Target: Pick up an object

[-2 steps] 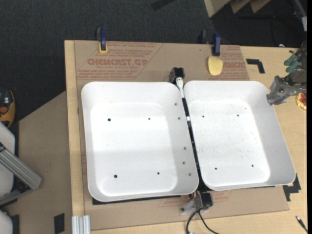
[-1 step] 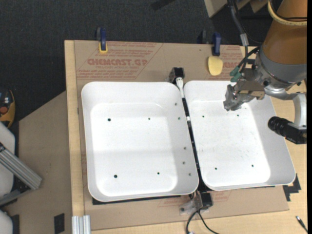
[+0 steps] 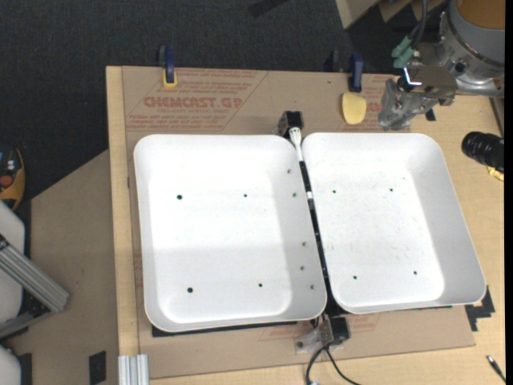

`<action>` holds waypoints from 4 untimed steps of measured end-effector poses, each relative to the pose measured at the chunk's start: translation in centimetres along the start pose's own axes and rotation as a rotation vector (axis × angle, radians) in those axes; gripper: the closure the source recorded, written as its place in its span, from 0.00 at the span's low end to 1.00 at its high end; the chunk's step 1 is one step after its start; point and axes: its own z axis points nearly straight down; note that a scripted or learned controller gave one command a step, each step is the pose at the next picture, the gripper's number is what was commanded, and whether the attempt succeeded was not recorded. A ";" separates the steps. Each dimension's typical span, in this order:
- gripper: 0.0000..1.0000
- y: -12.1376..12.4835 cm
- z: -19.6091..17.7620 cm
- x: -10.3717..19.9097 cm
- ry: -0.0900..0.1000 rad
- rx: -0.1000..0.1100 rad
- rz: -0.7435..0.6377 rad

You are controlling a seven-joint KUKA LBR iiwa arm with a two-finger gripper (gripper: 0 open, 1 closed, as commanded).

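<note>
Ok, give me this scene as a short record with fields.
gripper: beyond the right bin's far rim, above the board
fingers: cannot tell
yellow object: on the board behind the bins, left of the gripper, apart from it
left bin: white, shallow
right bin: white, shallow, beside the left one
clamps: blue on the board's far edge
held: nothing seen

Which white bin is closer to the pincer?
The right-hand bin. The pincer hangs just past its far edge, by the yellow thing; the left-hand bin lies farther off.
</note>
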 end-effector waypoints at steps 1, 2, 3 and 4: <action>1.00 6.0 11.5 4.3 0.001 0.022 -0.001; 1.00 3.2 10.8 5.1 0.001 0.018 0.003; 1.00 6.0 14.4 7.5 0.000 0.016 0.003; 1.00 2.8 12.6 11.7 0.001 0.017 0.002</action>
